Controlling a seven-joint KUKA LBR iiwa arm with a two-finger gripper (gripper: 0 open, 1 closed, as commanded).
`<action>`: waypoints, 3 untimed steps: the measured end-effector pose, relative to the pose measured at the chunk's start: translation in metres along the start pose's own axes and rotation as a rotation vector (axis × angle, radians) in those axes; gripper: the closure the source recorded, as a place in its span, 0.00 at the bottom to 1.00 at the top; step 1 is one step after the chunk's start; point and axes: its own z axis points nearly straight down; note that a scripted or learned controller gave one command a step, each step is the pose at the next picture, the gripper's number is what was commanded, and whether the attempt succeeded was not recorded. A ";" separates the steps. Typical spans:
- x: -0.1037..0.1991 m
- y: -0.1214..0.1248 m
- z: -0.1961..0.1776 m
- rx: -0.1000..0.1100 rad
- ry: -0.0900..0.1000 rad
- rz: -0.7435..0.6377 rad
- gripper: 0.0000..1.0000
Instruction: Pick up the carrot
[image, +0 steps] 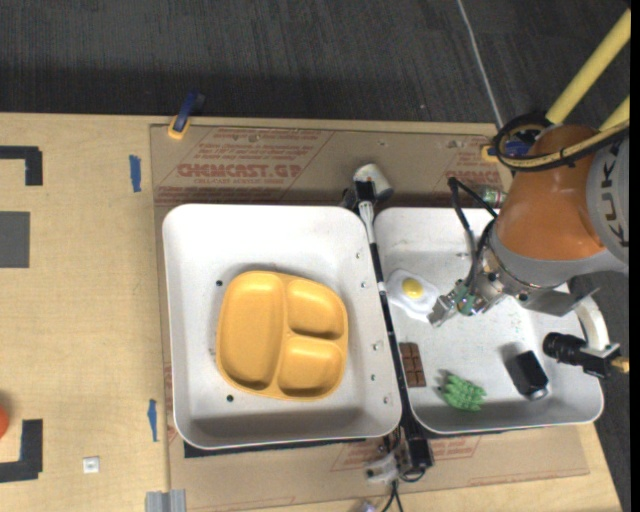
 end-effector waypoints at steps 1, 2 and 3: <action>0.074 -0.008 0.000 0.002 0.002 0.099 1.00; 0.019 0.033 -0.059 -0.001 -0.001 0.109 1.00; 0.042 0.005 -0.072 0.003 0.002 0.329 1.00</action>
